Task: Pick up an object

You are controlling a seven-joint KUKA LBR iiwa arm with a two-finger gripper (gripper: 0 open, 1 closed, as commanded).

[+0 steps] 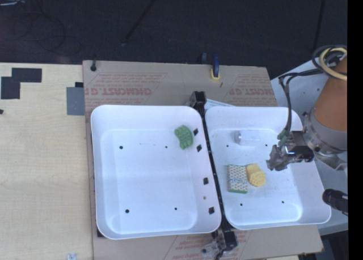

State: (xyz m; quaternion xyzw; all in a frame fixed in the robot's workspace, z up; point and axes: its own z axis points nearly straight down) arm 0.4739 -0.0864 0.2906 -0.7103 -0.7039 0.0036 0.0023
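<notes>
Yellow object (256,176) in right bin (306,211) (mid-floor), gripper (276,161) just right

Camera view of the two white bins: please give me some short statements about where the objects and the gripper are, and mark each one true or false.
1. The green knobbly object lies in the left white bin. True.
2. The yellow round object lies in the left bin. False: it lies in the right white bin.
3. The patterned square pad lies just beside the yellow object. True.
4. The gripper is over the left bin. False: it is over the right bin, right of the yellow object.
5. A small clear object lies near the far wall of the right bin. True.
</notes>
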